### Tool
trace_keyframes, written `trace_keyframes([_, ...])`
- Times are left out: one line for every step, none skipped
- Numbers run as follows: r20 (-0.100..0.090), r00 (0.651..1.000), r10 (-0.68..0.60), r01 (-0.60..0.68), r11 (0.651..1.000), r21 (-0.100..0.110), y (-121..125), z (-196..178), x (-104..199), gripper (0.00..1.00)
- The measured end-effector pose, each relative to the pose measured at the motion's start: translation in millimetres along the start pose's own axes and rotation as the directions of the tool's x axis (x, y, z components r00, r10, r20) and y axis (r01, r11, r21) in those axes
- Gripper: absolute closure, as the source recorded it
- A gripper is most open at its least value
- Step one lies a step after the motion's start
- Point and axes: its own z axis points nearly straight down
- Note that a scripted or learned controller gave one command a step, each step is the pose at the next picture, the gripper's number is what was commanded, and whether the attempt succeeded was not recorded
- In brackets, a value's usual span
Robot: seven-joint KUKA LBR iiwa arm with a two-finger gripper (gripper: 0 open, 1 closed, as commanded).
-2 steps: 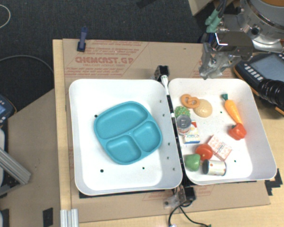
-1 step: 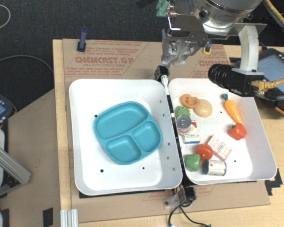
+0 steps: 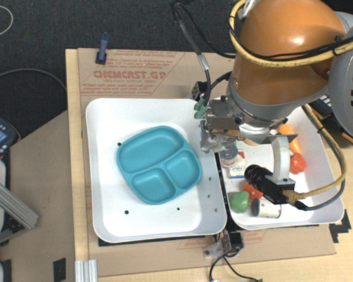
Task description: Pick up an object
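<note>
One camera is fixed above the bench point(image 3: 135, 69) and looks down at a slant, so the far edge of the bench lies toward the top of the frame and the near edge toward the bottom. It stands far enough back to take in the whole left bin point(image 3: 100, 157), with dark floor past the bench at the top and left, while the right bin point(image 3: 326, 207) runs close to the frame's right side. The arm point(image 3: 282, 46) enters from the right and rises so near the lens that its orange band bulks large over the upper right and covers much of the right bin.
</note>
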Motion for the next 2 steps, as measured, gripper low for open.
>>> trace_keyframes([-0.007,1.000,-0.003,0.003,1.000,-0.023,3,-20,3,1.00])
trace_keyframes([-0.014,1.000,-0.015,0.014,0.999,-0.037,-1,-152,76,1.00])
